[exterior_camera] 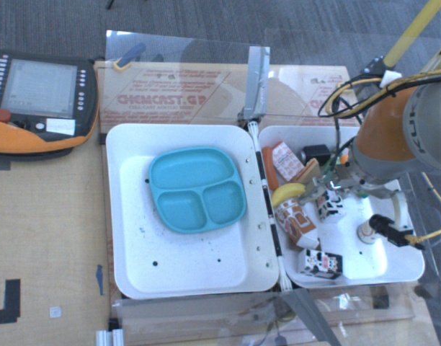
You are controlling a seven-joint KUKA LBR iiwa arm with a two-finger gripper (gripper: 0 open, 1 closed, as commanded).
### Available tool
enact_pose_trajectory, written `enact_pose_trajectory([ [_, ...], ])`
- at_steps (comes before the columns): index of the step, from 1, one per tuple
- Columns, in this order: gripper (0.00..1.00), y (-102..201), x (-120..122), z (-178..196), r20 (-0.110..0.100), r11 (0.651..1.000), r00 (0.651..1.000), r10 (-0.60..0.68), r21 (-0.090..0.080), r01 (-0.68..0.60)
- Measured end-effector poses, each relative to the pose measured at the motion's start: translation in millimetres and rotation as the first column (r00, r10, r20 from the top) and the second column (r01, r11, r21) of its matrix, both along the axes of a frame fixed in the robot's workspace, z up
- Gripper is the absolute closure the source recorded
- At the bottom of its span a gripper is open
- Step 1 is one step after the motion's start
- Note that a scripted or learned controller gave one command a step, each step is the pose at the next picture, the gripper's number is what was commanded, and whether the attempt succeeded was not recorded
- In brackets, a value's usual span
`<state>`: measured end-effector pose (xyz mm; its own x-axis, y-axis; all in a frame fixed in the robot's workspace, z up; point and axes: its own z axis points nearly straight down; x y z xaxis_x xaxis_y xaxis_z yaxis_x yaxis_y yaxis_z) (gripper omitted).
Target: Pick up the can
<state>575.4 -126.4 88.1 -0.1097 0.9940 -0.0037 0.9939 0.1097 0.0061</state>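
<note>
Camera view: the can (298, 223), taken to be the brown-and-white labelled cylinder, is seen lying on its side in the right bin (401, 265), beside a smooth yellow banana (289, 192). It lies near the jaws, at about 7 o'clock from them, with its long axis judged to run from 11 to 5. Whether the jaws are open or closed cannot be told.

Grey arm (429, 121), orange wrist band (385, 125), black and yellow cables (343, 96)

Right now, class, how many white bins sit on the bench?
2: the left bin holds a blue divided plate; the right bin holds the cluttered items beneath the arm.
</note>
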Motion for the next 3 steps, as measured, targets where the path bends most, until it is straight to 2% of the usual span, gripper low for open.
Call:
enact_pose_trajectory([
  [1, 0.00, -65, 14, -2, -0.004, 1.000, 1.000, -0.017, 0.009, 0.017],
  [2, 0.00, -77, 92, -1, -0.043, 0.963, 0.963, -0.267, 0.027, 0.268],
  [3, 1.00, -80, 91, 7, -0.042, 0.964, 0.963, -0.265, 0.014, 0.265],
])
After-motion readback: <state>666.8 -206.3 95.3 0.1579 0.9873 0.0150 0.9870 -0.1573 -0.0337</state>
